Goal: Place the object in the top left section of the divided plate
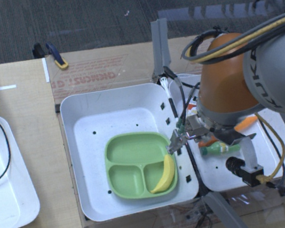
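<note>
Banana point(164, 174) in plate point(134, 163), left-below gripper point(177, 142)

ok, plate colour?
Light green plate, with a yellow banana in it; camera view.

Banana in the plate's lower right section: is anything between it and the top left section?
Only the raised dividers of the green plate lie between the banana and the large upper section, which holds nothing visible. The tool sits at the plate's right rim, just above the banana.

Glossy green plastic divided plate point(134, 163) — smooth yellow banana point(165, 174); matt white plastic bin point(83, 147) on a wooden bench point(22, 76).
</note>
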Controlling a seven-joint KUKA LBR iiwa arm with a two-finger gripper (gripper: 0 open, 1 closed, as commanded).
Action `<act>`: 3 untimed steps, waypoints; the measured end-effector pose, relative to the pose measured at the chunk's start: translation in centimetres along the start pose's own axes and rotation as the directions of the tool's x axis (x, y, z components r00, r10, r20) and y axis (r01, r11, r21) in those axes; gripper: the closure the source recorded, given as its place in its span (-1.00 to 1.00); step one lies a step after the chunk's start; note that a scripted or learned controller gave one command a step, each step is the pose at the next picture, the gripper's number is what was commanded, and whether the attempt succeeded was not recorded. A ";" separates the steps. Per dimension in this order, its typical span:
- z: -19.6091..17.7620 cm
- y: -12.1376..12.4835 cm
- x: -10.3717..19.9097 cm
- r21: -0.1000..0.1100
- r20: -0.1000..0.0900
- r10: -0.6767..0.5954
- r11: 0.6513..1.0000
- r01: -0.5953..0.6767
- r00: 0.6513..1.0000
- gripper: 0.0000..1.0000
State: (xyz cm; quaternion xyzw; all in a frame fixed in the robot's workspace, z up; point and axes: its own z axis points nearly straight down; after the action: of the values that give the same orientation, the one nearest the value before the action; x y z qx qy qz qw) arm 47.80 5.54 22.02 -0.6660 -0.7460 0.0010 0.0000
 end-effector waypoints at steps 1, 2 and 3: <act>0.0 0.0 0.0 0.000 0.000 0.000 1.000 0.000 1.000 -1.00; 0.0 0.0 0.0 0.000 0.000 0.000 1.000 0.000 1.000 -1.00; 0.0 0.0 0.0 0.000 0.000 0.000 1.000 0.000 1.000 -1.00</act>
State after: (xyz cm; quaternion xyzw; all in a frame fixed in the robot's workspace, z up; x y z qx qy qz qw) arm 47.80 5.54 22.02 -0.6658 -0.7461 0.0010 0.0000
